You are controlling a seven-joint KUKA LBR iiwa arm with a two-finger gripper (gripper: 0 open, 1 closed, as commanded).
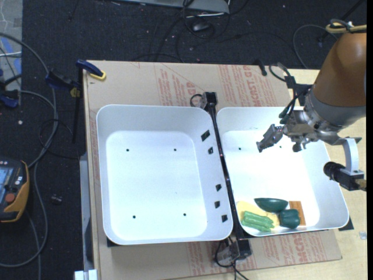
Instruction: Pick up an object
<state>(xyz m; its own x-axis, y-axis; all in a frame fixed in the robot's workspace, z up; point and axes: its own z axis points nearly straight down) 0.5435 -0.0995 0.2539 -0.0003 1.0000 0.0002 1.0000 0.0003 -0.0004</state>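
Note:
My gripper [284, 143] hangs over the back half of the right bin [326, 174], open, and bare white bin floor shows between its fingers. Along that bin's front edge lies a cluster of small objects: a dark green oval piece [271, 203], a light green ribbed piece [257, 220], a teal lump [289, 218], an orange-brown block [298, 206] and a flat yellow piece [247, 207]. The gripper is well behind the cluster and touches none of it.
The left bin [111, 156] stands beside the right one, with a black divider rail [220, 168] between them. The arm's orange band [344, 63] and grey wrist fill the upper right. Cables and a clamp [90, 70] lie beyond the bench's back edge.

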